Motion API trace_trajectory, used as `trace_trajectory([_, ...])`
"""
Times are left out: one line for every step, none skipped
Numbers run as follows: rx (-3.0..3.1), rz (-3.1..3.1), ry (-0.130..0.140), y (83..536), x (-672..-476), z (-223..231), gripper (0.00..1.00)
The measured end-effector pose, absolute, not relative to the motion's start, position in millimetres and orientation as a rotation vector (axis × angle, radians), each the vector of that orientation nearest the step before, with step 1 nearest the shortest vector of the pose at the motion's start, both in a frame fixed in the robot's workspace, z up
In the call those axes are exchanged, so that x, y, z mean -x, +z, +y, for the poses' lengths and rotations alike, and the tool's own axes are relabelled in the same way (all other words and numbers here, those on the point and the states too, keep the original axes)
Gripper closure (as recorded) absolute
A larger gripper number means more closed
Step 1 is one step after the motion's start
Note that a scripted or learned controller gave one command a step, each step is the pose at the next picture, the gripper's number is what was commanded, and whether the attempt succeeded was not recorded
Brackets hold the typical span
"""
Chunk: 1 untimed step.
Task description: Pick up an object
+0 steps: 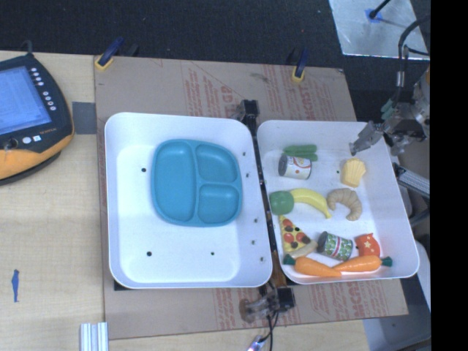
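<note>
Far left on the desk [44,225]: teach pendant [25,119], grey screen, orange casing, lying flat. Desk is light wood with a cardboard sheet [219,86] under both bins, held by clamps at the far edge.

Left bin [121,196]: shallow, white, smooth plastic, rounded corners. One item in it, a teal divided plate [196,183], three compartments, matte, sitting flat near the bin's middle.

Right bin [398,210]: same shape, touching the left one along the shared edge. Toy food inside, glossy plastic: green pickle [300,151] at the far side, small can [295,167] on its side just beside it, yellow corn piece [353,172] to the right, banana [311,199] with a green round piece [281,202] at its left end, tan croissant [346,202], pizza slice [293,235], a second can [335,246] lying tilted, red strawberry-like piece [367,244], orange carrot [336,267] along the near wall.

Gripper [363,142] comes in from the right, low over the right bin's far-right corner, tip just above and beside the corn. Nothing visible between the fingers; can't tell how far apart they stand, too small and blurred.
</note>
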<state>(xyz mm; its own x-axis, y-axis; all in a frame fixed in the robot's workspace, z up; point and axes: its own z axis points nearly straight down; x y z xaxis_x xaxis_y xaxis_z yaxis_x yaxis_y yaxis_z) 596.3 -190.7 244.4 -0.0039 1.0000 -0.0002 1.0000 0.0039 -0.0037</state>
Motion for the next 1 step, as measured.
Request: trace_trajectory([2.218, -2.231, -0.001, 98.6, -567.8, -160.5, 0.0])
